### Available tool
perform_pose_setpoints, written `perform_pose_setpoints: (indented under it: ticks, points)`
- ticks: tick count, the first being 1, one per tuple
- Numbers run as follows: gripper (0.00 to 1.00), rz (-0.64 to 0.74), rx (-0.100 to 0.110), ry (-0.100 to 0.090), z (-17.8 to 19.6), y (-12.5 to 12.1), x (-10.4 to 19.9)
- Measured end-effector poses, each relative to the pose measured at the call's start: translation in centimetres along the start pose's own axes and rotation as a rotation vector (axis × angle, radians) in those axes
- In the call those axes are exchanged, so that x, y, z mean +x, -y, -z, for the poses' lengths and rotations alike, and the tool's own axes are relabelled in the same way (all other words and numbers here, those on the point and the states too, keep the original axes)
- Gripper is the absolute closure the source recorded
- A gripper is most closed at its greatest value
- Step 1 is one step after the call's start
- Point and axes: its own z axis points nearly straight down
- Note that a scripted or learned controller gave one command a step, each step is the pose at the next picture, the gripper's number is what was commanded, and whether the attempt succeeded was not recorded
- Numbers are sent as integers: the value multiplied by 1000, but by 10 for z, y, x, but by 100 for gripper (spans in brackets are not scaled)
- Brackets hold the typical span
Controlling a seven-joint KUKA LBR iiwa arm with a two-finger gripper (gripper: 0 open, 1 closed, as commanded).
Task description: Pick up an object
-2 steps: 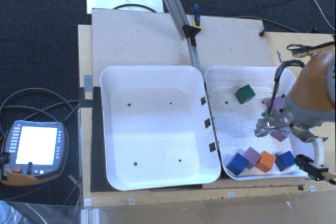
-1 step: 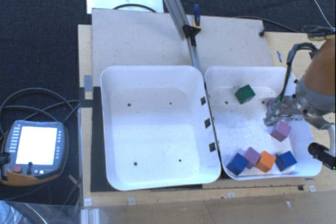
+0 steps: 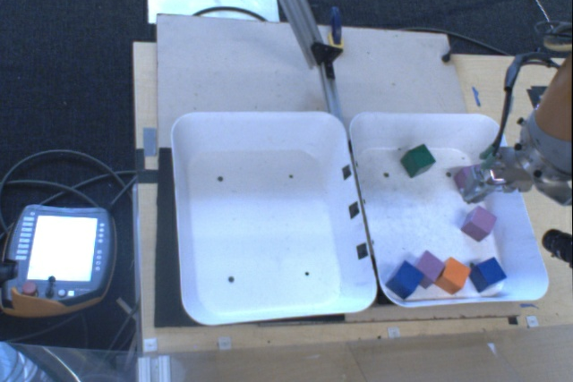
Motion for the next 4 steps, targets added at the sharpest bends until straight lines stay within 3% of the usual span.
perform_pose_setpoints:
  ticks: [1, 4]
  points:
    - [100, 6, 3, -3, 7, -13, 57]
    - [100, 6, 5, -5, -23, -55, 218]
